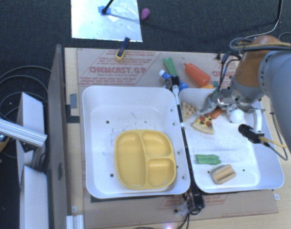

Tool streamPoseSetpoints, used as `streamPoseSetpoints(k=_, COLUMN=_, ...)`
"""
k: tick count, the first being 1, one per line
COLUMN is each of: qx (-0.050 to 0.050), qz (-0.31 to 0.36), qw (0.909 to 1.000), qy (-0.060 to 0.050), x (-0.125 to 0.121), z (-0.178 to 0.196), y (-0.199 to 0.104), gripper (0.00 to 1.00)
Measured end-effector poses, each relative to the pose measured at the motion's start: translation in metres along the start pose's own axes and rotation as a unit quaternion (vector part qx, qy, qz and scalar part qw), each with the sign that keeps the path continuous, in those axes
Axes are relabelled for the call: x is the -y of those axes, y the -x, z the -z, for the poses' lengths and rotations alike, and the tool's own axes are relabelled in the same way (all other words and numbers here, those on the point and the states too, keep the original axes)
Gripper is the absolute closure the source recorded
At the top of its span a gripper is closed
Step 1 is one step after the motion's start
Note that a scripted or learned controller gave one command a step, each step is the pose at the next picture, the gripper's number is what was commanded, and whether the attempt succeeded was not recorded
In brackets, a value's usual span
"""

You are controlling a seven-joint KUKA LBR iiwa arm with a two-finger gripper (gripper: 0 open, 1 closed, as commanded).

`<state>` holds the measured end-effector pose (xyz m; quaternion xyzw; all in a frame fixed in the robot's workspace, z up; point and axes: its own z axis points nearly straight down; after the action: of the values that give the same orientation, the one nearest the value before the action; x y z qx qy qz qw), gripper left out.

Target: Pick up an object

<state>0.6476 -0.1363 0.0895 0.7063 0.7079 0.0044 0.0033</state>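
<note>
Pizza slice [203,123] lies just beside end effector [215,105]; white ball [236,115] near.

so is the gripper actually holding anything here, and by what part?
Cannot be told. The gripper is down in the right bin at the orange toy beside the pizza slice, but no object is visibly held.

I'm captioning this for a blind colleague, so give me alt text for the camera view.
A grey robot arm reaches from the right, its gripper low over the far end of the right bin, near a pizza slice. That bin also holds a green piece and a tan block; the left bin holds a yellow tray.
</note>
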Motion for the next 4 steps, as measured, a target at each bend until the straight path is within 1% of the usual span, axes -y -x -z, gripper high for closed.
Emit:
streamPoseSetpoints(k=1, qx=0.001, qz=0.002, qw=1.0000, qy=0.003, x=-0.002, z=0.013, y=0.000, gripper=1.00)
streamPoseSetpoints(k=2, qx=0.003, qz=-0.002, qw=1.0000, qy=-0.001, x=0.036, z=0.102, y=0.039, gripper=1.00)
streamPoseSetpoints(k=3, qx=0.001, qz=0.000, qw=1.0000, qy=-0.004, x=0.036, z=0.096, y=0.035, gripper=0.00)
streamPoseSetpoints(k=4, qx=-0.001, qz=0.002, qw=1.0000, qy=-0.008, x=0.084, z=0.063, y=-0.023, gripper=0.00)
